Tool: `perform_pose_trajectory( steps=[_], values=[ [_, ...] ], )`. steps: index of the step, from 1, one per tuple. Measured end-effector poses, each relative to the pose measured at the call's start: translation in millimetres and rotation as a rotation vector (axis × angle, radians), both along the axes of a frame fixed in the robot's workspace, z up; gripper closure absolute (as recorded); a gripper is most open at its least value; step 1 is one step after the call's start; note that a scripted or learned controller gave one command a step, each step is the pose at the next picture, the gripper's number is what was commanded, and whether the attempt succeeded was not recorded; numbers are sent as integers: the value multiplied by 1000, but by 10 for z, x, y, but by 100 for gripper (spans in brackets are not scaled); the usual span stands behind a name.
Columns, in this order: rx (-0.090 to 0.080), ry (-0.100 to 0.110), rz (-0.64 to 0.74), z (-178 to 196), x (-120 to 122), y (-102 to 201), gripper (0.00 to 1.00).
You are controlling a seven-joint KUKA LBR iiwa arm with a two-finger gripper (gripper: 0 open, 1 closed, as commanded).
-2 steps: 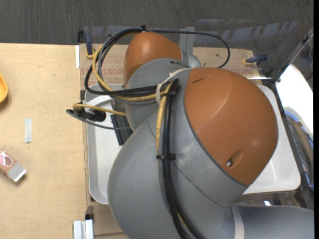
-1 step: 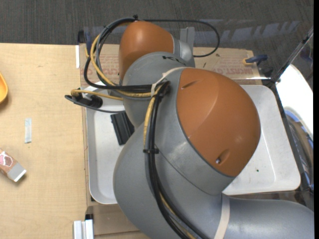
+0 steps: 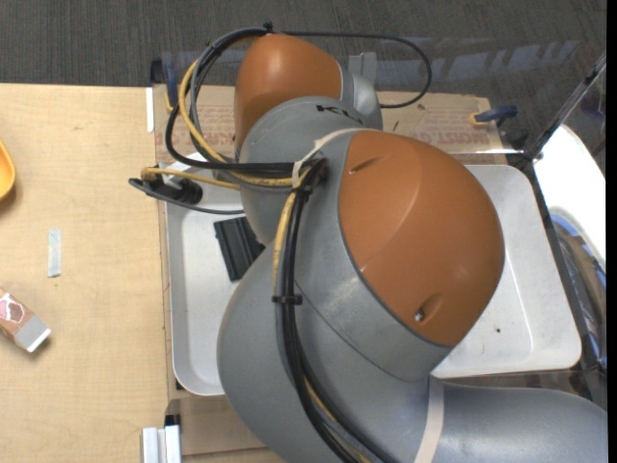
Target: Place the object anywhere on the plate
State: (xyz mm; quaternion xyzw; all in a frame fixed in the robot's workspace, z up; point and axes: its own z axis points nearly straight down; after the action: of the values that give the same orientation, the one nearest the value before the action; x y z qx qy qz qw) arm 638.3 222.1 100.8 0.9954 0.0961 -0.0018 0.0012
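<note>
Gripper state cannot be told from this view. The big grey arm (image 3: 318,355) with its orange caps reaches in from the right and covers much of both bins. Yellow and black cables (image 3: 285,249) run along it.

The left bin (image 3: 193,345) shows a strip of white floor beside the arm. On that floor lies a flat black shape (image 3: 234,247), partly tucked under the arm; it may be the object, but it is too hidden to be sure. The right bin (image 3: 525,326) shows a bare white corner.

Left of the bins is a wooden table (image 3: 87,162). A small red and white packet (image 3: 21,322) lies near its left edge. A little grey strip (image 3: 54,254) lies above the packet, apart from it. A bit of something orange (image 3: 5,172) peeks in at the far left edge. Brown cardboard (image 3: 439,123) sits behind the bins.
</note>
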Motion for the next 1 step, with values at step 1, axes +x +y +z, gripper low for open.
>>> perform_pose_trajectory(
  steps=[1],
  values=[
    [-2, 1, 47, -99, -1403, 48, 100]
  ],
)
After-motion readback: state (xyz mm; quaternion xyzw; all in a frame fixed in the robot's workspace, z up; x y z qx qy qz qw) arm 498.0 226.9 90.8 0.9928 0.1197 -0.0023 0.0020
